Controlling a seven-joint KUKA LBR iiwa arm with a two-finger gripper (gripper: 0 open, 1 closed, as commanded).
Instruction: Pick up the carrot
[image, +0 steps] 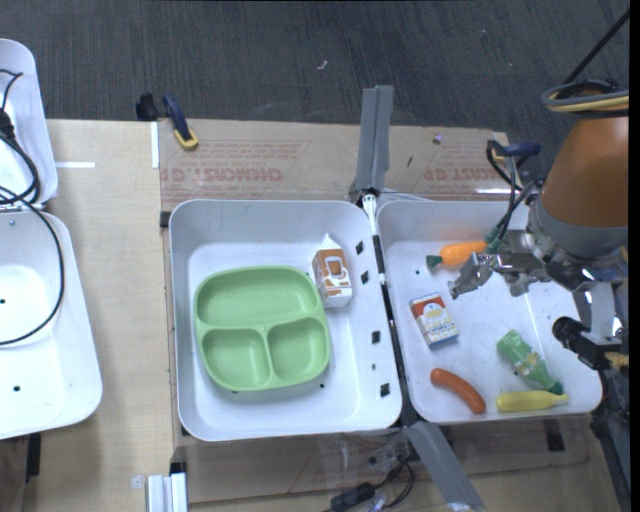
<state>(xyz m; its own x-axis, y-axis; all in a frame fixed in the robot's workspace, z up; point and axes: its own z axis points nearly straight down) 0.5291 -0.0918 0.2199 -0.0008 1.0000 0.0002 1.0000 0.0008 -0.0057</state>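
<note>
The carrot (462, 252) is orange with a green top. It lies near the back of the right bin (405, 370), its tip pointing right. My gripper (492, 278) hangs low over that bin, just right of and slightly in front of the carrot, under the orange wrist band. Its two fingers (466, 282) are spread apart, and nothing sits between them. The carrot's right end lies close to the gripper body, and I cannot tell whether they touch.
The right bin also holds a small red-and-white carton (434, 320), a red sausage (458, 390), a yellow piece (530, 401) and a green bottle (527, 360). In the left bin (185, 300) are a green divided plate (262, 326) and an orange carton (332, 275).
</note>
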